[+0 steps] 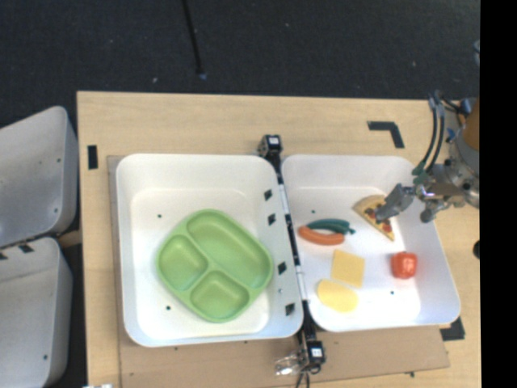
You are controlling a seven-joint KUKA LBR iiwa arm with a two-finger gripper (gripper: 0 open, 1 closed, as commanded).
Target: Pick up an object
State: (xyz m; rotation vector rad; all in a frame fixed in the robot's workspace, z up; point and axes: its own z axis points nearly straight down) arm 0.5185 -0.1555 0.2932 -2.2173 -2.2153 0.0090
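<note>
The right bin (420, 297) holds several toy foods. A pizza slice (375, 211) lies near its back right. An orange sausage (321, 234) lies beside a green pod (329, 225). There are also a yellow cheese square (348, 267), a pale yellow lump (337, 296) and a small red piece (405, 264). My gripper (410, 206) hovers at the right side of this bin, open. Its left finger (393, 201) sits over the pizza slice's right edge. Nothing is between the fingers.
The left bin (137, 217) holds a green divided plate (214, 263). A black-clipped divider (284, 225) separates the two bins. Cables and the arm's wrist (452, 168) hang over the right bin's back right corner.
</note>
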